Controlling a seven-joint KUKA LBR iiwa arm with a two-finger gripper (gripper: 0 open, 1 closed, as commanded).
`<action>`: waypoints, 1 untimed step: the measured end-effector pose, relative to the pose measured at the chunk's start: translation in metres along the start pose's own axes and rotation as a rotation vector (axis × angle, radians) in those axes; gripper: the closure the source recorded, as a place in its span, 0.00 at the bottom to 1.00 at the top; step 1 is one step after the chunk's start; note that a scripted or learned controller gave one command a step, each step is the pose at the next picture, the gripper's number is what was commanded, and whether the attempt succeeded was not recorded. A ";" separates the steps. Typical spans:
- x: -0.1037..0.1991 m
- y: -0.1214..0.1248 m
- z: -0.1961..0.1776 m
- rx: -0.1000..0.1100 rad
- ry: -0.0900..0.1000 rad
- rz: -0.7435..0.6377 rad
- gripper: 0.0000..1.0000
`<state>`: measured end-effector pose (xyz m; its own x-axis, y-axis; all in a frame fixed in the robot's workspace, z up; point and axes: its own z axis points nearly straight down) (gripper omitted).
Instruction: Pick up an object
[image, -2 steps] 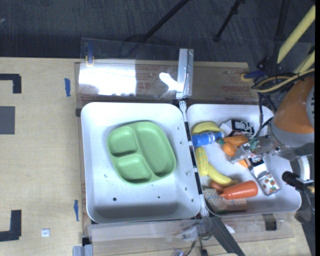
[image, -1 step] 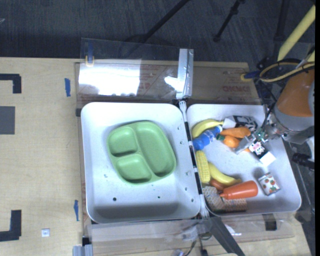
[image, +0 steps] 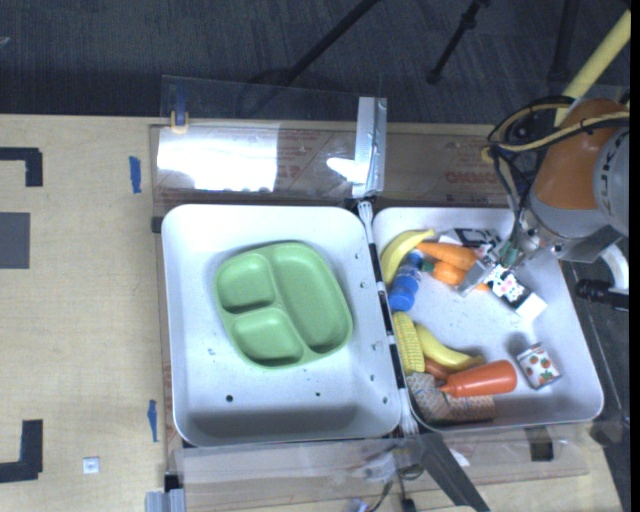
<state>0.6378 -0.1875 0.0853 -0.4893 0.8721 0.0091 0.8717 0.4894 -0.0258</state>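
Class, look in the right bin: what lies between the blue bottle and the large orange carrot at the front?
In the camera view, a corn cob and a yellow banana lie between the blue bottle and the large carrot.

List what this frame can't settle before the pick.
- Gripper finger state: too small and blurred, over the carrot.
- Brush: partly hidden under the orange toy.
- Arm: cut off by the right edge.
- Corn: lower end hidden by the banana.

left bin (image: 190, 250) sitting at 9 o'clock of right bin (image: 580, 400), their rims touching | green divided plate (image: 284, 302) lying in left bin's middle | clear panel (image: 260, 150) standing at 12 o'clock of left bin | blue tape marks (image: 134, 173) sticking on wooden bench (image: 70, 300)
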 end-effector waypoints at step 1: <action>-0.003 0.002 -0.015 -0.007 -0.011 -0.002 1.00</action>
<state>0.6411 -0.1891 0.1000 -0.4911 0.8711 -0.0015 0.8709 0.4910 -0.0190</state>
